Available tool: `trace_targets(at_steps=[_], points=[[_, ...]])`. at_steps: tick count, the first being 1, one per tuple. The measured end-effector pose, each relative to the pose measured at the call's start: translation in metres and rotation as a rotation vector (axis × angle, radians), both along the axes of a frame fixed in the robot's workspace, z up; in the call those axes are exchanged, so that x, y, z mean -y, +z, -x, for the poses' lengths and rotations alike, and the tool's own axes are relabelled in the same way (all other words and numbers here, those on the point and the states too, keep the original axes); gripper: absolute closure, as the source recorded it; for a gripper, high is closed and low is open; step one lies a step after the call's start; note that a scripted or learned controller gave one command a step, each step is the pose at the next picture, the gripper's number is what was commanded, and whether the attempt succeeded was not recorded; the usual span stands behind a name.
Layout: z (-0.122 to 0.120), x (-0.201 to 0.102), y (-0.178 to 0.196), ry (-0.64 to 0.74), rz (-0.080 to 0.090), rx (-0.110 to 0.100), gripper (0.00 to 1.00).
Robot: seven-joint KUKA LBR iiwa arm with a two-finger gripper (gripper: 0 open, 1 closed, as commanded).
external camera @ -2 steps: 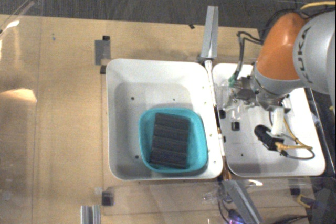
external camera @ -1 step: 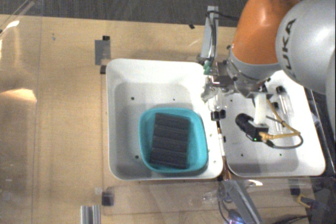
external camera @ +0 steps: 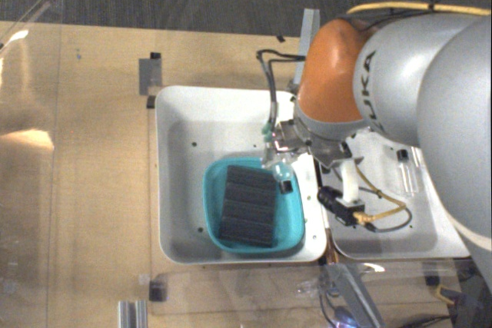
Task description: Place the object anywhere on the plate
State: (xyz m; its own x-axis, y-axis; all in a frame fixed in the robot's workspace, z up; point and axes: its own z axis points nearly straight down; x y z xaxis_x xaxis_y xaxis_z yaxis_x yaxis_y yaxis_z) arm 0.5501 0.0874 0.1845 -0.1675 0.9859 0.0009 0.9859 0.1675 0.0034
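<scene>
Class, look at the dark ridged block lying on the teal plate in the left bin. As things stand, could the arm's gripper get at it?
Probably yes. The gripper hangs right at the plate's upper right edge, beside the dark ridged block, whose top is uncovered.

Object (external camera: 248, 205) lies on the plate (external camera: 290, 230) — inside the left bin (external camera: 177, 165) (near corner).
</scene>
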Motion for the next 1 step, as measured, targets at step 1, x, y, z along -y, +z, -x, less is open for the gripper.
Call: trace_targets(at_steps=[1], points=[[-0.0002,0.0005,0.0002,-0.001,0.000,0.001,0.00]])
